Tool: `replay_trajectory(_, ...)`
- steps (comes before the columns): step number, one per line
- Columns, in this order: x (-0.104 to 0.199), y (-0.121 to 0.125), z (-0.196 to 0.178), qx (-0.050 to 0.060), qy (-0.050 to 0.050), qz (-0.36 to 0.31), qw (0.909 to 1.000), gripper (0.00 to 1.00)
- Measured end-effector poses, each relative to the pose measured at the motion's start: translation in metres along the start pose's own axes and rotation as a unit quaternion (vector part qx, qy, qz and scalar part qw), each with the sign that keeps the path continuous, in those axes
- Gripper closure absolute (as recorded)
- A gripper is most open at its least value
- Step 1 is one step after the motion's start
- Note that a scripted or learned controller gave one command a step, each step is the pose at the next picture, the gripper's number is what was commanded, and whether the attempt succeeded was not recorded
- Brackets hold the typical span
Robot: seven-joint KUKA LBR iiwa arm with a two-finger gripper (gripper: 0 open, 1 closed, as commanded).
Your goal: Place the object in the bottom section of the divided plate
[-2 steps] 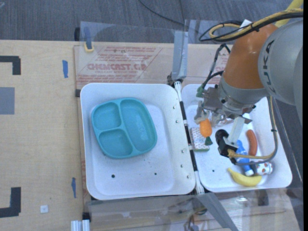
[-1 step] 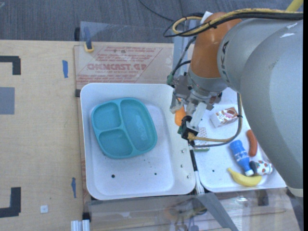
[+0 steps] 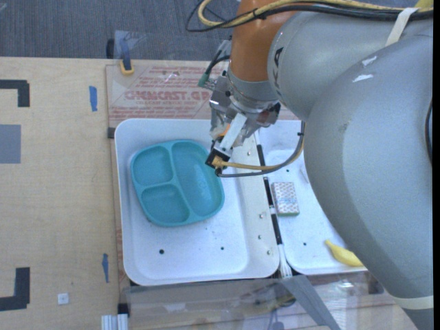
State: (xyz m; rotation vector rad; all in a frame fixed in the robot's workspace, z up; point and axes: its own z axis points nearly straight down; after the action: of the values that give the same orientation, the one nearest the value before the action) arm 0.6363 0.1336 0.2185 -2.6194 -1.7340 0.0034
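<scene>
Camera view, starting at the front of the bench: a yellow piece (image 3: 342, 253) lies near the front of the right bin (image 3: 311, 231), partly under my arm. A little further back in that bin, close to the wall shared with the left bin (image 3: 127, 205), rests a speckled rectangular block (image 3: 284, 198). One of these two is presumably the object I am meant to move. I cannot tell which, and both are lying loose on the bin floor, well apart from where they should go.

Across the divide, the teal divided plate (image 3: 177, 183) sits flat in the left bin, turned slightly. It has two small compartments on its left side and one large one on its right. I judge the small compartment nearer the front to be the bottom section, so that is the target.

Further back, my gripper (image 3: 232, 119) hangs over the far right edge of the plate, near the rim between the bins. I cannot tell how wide it stands or whether it has hold of anything. Being over the plate suits a drop, but if I am carrying nothing, the pick in the right bin comes first.
</scene>
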Motion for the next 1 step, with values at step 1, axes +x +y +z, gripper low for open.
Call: replay_trajectory(1, 0.0248, -0.0287, 0.0849, 0.002, 0.0, -0.145, 0.9894, 1.0)
